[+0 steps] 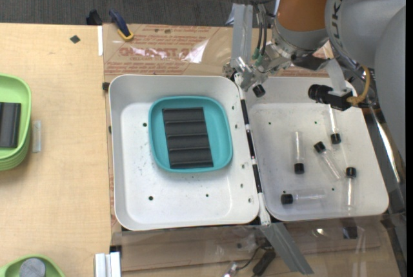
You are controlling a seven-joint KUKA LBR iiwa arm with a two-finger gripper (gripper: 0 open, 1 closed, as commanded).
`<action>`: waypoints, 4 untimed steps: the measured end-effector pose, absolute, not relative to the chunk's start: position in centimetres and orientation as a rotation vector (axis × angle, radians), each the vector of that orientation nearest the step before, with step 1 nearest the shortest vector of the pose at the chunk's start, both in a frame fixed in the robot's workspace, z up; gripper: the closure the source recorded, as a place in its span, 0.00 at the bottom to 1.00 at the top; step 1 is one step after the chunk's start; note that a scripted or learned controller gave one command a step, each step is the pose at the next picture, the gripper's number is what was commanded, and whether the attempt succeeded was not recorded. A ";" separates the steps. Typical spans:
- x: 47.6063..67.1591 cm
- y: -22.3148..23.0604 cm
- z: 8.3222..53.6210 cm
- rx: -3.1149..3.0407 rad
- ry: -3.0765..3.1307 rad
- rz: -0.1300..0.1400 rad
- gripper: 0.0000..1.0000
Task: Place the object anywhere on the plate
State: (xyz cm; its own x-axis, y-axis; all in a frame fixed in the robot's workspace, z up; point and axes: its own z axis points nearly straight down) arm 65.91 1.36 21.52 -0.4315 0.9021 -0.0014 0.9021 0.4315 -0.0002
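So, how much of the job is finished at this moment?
Nothing looks done: the teal plate in the left bin carries only its dark ribbed insert. The arm's end effector sits at the right bin's top-left corner. The clear tubes lie there.

The arm (348, 4) hides the right bin's (361, 205) far corner.

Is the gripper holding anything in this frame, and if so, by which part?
Cannot be told: the gripper hangs over the bins' divider, its tips too small to read.
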 end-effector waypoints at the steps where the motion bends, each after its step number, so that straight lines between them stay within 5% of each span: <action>1: 65.9 1.4 21.5 1.674 2.657 -0.002 0.00; 2: 64.3 -2.8 27.2 1.648 2.672 -0.002 0.00; 4: 65.9 -8.0 23.3 1.760 2.601 -0.001 0.00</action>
